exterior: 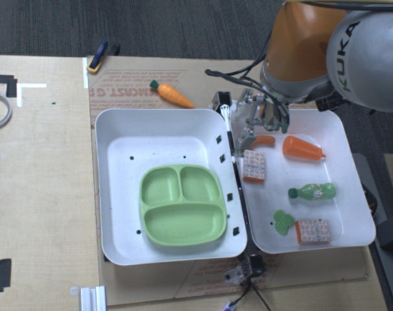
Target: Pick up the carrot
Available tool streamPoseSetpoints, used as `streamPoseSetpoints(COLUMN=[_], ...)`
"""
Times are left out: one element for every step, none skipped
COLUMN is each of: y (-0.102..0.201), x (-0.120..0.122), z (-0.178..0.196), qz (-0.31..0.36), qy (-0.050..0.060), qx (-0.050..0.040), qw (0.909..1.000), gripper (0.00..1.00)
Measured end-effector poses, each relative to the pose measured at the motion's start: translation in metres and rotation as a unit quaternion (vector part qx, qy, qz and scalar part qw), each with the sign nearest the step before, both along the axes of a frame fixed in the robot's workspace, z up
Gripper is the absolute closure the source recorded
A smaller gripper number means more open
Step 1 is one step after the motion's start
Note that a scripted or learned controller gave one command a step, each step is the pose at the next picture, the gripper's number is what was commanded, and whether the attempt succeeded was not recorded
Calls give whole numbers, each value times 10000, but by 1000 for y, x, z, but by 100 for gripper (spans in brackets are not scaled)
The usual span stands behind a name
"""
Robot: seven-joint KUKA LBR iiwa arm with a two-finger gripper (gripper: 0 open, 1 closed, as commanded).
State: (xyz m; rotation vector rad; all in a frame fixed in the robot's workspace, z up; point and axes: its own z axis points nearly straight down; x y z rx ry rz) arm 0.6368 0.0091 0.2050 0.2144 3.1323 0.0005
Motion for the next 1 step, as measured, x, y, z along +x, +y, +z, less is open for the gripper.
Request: streamPoseSetpoints(y=[13], x=[-8], z=[11], qz=[867], qy=[-1], qx=[0], qw=[9962], gripper=[0])
